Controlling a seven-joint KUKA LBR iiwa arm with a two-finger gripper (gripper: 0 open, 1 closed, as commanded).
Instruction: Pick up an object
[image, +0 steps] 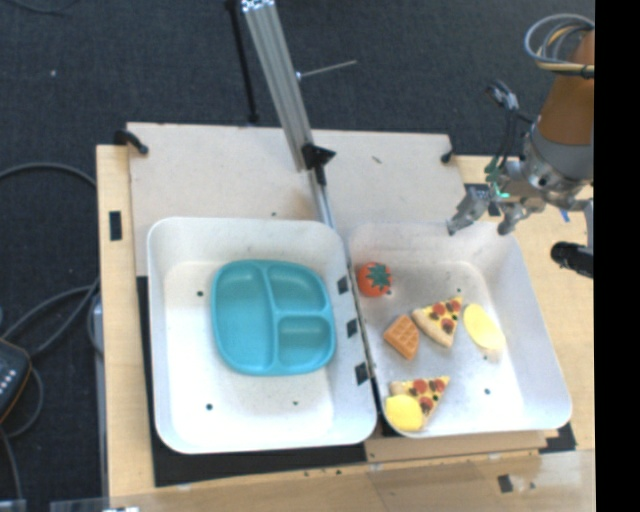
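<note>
Light is bright and even from above, with no hard glare. The white bins (170, 300) read slightly washed out, and the toys throw only faint, soft shadows. Focus is moderate throughout (fine detail is a little grainy). The gripper (485, 215) at far right looks somewhat soft.

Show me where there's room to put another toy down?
Bare floor lies in the left bin around the blue plate, and in the right bin near its lower right corner. It's crowded around the waffle and pizza slices.
</note>
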